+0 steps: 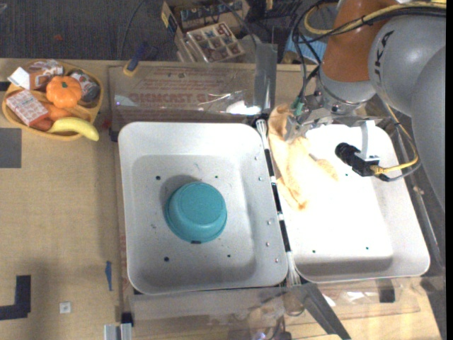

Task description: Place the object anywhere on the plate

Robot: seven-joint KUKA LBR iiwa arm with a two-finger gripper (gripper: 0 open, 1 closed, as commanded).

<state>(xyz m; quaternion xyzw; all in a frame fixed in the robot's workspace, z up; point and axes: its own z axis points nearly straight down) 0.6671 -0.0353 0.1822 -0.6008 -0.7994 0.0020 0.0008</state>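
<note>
Left bin (141,154): one teal plate (197,212), upturned.
Right bin (368,239): one pale yellow cloth (291,167), left edge.
Gripper (306,119): above cloth's far end; finger state unreadable.

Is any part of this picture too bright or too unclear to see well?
In the camera view, the right bin is overexposed, its floor nearly pure white. The yellowish cloth at its left edge looks soft and blurred. The left bin is evenly lit, and the teal plate appears sharp.

Bright overhead light, glare on right bin (368,225), slightly soft focus
</note>
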